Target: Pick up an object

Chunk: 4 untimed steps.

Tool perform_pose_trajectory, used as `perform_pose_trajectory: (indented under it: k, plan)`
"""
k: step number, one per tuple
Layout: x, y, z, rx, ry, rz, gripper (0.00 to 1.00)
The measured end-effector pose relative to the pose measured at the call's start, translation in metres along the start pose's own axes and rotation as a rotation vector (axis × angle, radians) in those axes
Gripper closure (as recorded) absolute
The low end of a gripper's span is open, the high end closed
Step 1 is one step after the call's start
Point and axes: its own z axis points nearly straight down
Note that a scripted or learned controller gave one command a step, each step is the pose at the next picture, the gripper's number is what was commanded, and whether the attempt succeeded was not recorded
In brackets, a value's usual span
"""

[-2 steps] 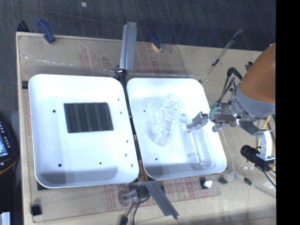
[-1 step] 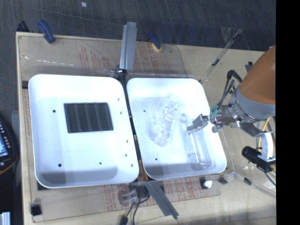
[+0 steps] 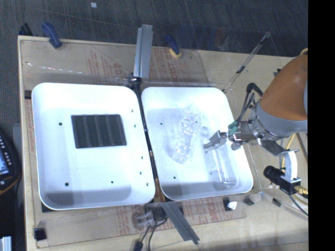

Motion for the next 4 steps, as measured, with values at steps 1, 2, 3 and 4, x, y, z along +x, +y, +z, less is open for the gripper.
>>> perform_pose_trajectory:
  k: [1, 2, 3, 4]
  plan:
    - [0.045, 0.014, -0.074, -0.005, -0.003, -0.159, 0.0]
    - [0.097, 0.016, -0.14, -0.007, -0.001, 0.057, 0.0]
    - [0.177, 0.002, -0.124, 0.0, -0.001, 0.217, 0.0]
    - [0.129, 0.001, -0.078, -0.001, -0.002, 0.29, 0.0]
